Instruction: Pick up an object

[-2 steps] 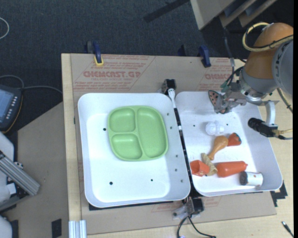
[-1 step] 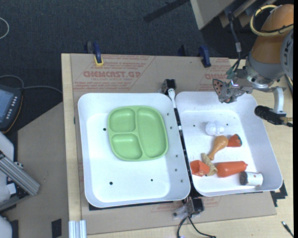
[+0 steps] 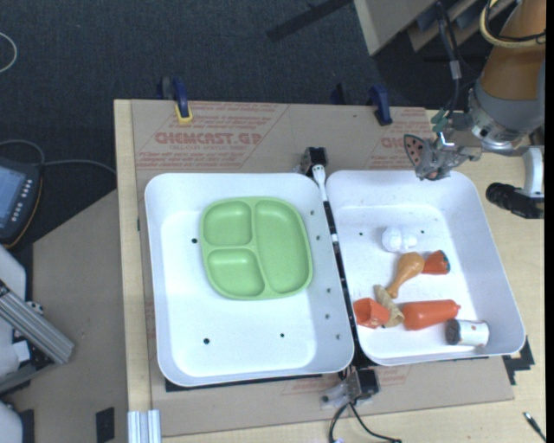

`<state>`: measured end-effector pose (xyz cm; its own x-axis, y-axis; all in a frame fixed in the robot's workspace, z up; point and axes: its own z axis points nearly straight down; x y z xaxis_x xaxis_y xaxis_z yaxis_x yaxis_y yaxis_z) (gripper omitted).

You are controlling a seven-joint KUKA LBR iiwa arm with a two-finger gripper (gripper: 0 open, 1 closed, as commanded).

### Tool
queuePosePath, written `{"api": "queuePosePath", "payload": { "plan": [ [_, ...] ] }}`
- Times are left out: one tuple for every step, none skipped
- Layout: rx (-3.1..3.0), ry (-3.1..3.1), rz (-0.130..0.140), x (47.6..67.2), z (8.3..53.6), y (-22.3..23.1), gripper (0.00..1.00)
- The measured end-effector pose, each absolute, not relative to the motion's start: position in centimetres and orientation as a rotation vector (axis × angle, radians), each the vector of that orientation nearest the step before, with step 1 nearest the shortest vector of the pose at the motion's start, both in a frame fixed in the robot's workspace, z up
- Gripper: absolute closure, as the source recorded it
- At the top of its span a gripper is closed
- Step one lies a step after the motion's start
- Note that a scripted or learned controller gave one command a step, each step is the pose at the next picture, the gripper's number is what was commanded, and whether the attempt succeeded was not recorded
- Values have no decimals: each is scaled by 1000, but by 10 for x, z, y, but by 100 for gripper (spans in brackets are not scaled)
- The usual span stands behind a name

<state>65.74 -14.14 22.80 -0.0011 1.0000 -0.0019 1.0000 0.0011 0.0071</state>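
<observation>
Where smooth white walls curve, a glossy green compartment plate (image 3: 257,248) lies flat.

grey arm (image 3: 511,108), orange band, perhaps a dark cable.

Dark blue-grey carpet (image 3: 104,52) covers the floor around the tabletop (image 3: 138,260), a pale wooden board partly overlaid with brown cardboard (image 3: 260,130) printed in red. Blue clamps (image 3: 180,97) grip its far edge. A dark screen device (image 3: 16,201) sits at the left, a light cabinet (image 3: 394,22) beyond.
</observation>
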Motion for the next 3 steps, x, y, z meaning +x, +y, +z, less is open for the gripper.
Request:
{"api": "queuePosePath", "payload": {
  "plan": [
    [2217, 2228, 0, 653, 236, -87, 100],
    [2219, 2229, -2, 634, 240, -32, 100],
    [2219, 2229, -2, 621, 241, 21, 100]
  ]
}}
